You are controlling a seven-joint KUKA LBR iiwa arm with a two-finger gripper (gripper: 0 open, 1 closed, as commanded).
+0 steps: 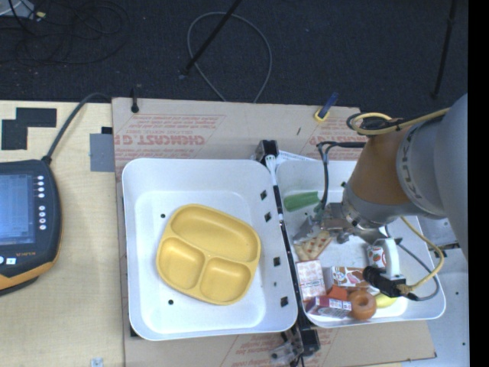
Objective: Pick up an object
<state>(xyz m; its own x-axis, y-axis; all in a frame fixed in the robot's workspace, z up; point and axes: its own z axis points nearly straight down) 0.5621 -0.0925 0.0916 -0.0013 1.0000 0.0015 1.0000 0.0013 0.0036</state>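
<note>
Two white bins are seen side by side on a cardboard-covered bench. In the left bin a yellow divided tray is set slightly askew, approx. central, with three compartments.

The right bin is entered by the arm from the right edge; grey body w/ orange-brown band above the wrist. The gripper is lowered into the bin's middle, near its left wall, just above a cracker-like waffle piece. Contact w/ that piece can't be confirmed. Claw state: cannot be told, as the tips are obscured by the wrist and clutter.

Objects noted in right bin:
- green item, toward the far left corner, just beside the gripper.
- pink/white packet, along the left wall toward the near edge.
- red-and-white box, near edge, beside the packet.
- orange ring, doughnut-like, at the near edge.
- yellow item, partly hidden, just right of the ring.
- white bottle w/ red label, right of centre.

A handheld pendant w/ screen is placed at the bench's left edge. Cables are seen on the dark floor beyond the far edge.
</note>
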